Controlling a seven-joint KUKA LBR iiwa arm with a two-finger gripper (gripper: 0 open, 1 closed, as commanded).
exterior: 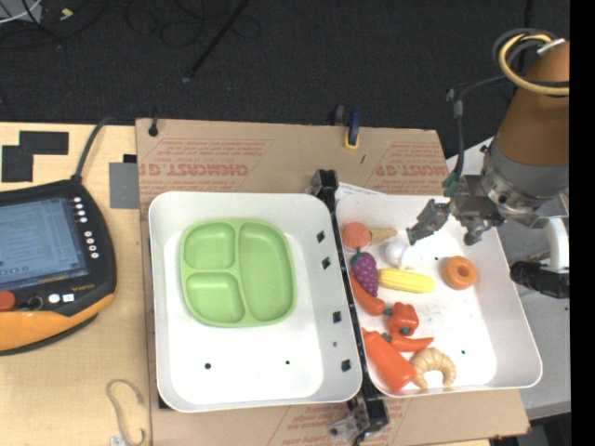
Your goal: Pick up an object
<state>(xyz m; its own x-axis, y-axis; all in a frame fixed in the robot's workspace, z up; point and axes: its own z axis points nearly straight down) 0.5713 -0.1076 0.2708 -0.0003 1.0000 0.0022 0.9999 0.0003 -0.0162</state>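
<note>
Arm: a grey KUKA arm with an orange band reaches in from the right side of the view, over the upper part of the right bin.

Gripper: the gripper hangs above the right bin's upper middle, its dark fingers spread apart with nothing between them; it looks released and unloaded.

Nearest candidates: an orange ring-shaped toy, like a doughnut, lies just below and slightly right of the gripper; a small white piece lies to its lower left.

Corn cob: a yellow corn cob lies below and left of the gripper, its long axis running nearly left to right across the bin.

Other toys: a peach-coloured round fruit, purple grapes, a red pepper, an orange carrot and a tan croissant cluster along the right bin's left side and lower part, farther from the gripper.

Left bin: the left bin holds a green divided plate.

Key relation: judging from this pose, the ring toy is the closest target, calling for a short move down and a touch right; the corn cob would need fingers closing across its short width.

Task state: nothing is picked up yet.
</note>
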